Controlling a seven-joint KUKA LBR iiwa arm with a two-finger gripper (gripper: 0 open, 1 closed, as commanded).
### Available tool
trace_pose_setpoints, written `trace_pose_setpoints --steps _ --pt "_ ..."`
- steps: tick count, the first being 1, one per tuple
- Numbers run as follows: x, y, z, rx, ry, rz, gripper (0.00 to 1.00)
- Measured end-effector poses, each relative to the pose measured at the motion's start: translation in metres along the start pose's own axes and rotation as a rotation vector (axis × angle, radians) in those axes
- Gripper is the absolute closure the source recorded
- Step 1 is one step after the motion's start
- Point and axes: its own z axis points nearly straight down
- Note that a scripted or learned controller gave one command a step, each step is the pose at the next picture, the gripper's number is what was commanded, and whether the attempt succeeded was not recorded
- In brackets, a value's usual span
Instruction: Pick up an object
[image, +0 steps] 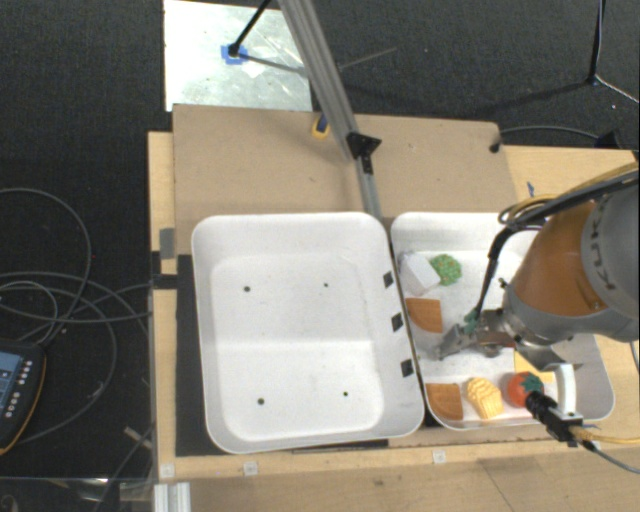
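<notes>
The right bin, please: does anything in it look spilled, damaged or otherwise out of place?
Nothing stands out. The right bin holds a green piece beside a white block, two orange-brown pieces, a yellow item and a red-orange one, all lying loose inside its walls. The pincer hangs low over the middle.

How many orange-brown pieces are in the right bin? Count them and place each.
2. One piece lies at the bin's left wall, below the white block. The other is at the near-left corner, beside the yellow item. The arm may hide more.
</notes>
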Motion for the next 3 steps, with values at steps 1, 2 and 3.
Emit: trace_pose_setpoints --steps 1,2,3 --pt "-0.001 0.001 -0.012 -0.004 -0.001 0.001 1.00" --pt "0.006 -0.001 -0.058 -0.007 -0.002 -0.005 1.00" --pt "0.014 0.006 -0.108 -0.009 -0.002 -0.006 1.00"
